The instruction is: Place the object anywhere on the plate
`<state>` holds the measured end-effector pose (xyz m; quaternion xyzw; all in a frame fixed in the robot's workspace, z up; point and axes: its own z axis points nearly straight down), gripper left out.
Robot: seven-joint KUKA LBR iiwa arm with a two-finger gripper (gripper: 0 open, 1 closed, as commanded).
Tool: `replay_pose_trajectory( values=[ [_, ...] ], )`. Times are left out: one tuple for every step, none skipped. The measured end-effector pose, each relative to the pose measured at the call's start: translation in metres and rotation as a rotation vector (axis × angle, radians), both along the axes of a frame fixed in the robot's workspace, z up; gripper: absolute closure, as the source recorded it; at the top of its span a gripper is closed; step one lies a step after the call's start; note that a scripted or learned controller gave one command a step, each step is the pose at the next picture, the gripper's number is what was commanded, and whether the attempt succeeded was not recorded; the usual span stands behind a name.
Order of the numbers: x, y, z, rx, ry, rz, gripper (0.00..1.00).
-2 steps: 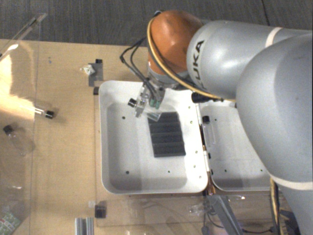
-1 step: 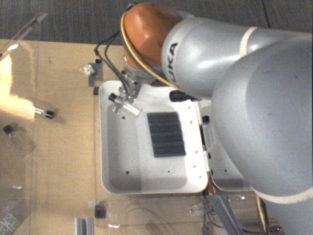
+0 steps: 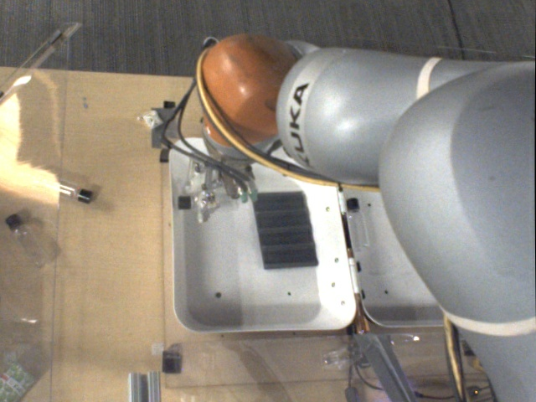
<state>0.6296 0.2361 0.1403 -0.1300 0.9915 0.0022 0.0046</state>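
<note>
Plate (image 3: 286, 229): dark, ribbed, lying in the left bin (image 3: 251, 304). Gripper (image 3: 211, 198) hangs just left of it, by the far-left corner; finger state cannot be determined. Object unidentified. Risk: any release here would likely land on the bin floor.

My arm (image 3: 435, 141) is smooth grey with black KUKA lettering, capped by a glossy orange dome (image 3: 243, 82) in the upper middle; black cables (image 3: 180, 124) loop down to my small metal hand (image 3: 213, 193)
</note>
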Motion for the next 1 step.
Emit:
replay_pose_trajectory(
  values=[
    [0.0404,-0.0005,-0.0136,-0.001,-0.001,0.244,1.00]
  ],
)
